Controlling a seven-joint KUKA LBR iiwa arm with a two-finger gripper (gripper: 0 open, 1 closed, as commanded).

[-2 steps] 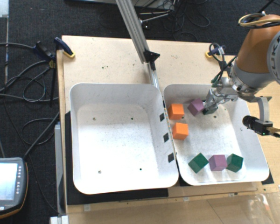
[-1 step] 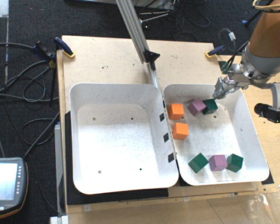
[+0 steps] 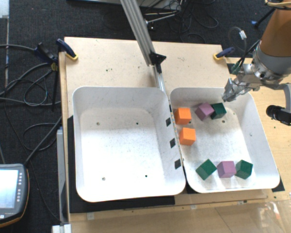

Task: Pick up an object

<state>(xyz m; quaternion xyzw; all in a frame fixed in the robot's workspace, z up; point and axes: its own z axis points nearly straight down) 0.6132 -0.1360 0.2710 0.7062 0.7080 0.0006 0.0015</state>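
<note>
My hand [image 3: 230, 95] hangs over the far right part of the right bin [image 3: 262, 144], its tip pointing down and to the left. I cannot tell how it is set; the tip is too small and dark to read. Nothing shows in its grip.

The nearest thing to my hand is a dark green cube [image 3: 218, 110], just below and left of the tip, close but seemingly apart from it. Touching that cube on its left is a purple cube [image 3: 203, 111]. Further left of my hand, by the bin's left wall, sits an orange cube [image 3: 184, 114], and a second orange cube [image 3: 187, 136] lies just below it, nearer the camera.

Well below my hand, along the bin's near edge, three more cubes stand in a row: a green cube [image 3: 206, 169] on the left, a second purple cube [image 3: 226, 169] in the middle, and a second dark green cube [image 3: 244, 169] on the right. The last two touch or nearly touch.

Far to the left of my hand lies the left bin [image 3: 82, 130]. Both bins rest on the pale worktop [image 3: 116, 62], and a slanted metal bar [image 3: 138, 25] runs from the far edge down to the gap between them. My arm [image 3: 279, 38] rises to the right, behind my hand.
</note>
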